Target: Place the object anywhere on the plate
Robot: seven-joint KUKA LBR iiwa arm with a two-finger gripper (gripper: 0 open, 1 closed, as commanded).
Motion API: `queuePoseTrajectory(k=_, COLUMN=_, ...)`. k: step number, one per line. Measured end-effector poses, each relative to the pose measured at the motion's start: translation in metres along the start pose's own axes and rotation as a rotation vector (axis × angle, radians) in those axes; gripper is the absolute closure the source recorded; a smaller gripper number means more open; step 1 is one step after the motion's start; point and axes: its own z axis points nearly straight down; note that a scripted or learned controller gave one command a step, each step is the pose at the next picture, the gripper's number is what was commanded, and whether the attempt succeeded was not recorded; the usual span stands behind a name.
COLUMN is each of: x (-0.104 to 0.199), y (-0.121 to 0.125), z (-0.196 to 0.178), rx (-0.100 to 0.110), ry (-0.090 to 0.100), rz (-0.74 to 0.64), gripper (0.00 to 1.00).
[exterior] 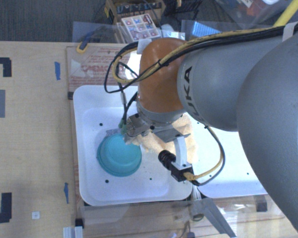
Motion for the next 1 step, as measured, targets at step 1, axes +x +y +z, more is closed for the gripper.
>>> queuePoseTrajectory(k=1, x=-0.0004, y=0.0001, z=-0.0002, rx=-0.001, ry=0.000, rz=0.001, gripper=0.00)
